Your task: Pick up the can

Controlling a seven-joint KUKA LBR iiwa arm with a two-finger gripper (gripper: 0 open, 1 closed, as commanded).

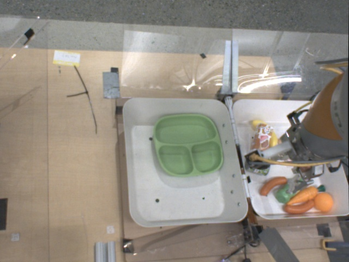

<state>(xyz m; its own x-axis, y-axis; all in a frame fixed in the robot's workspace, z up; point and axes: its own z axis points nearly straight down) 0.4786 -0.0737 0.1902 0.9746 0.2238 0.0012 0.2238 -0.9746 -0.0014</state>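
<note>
Wooden bench (pixel 54 162) bears two white bins: left bin (pixel 136 201), right bin (pixel 245 111), side by side.

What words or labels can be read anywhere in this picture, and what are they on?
No text here can be read.
Yellow label stuck on the wooden bench, upper left: it carries faint marks, too small and blurred to read.
Red and white can in the right bin: it has printed colour, but no letters can be made out.
Green divided plate in the left bin: no writing visible on it.
</note>
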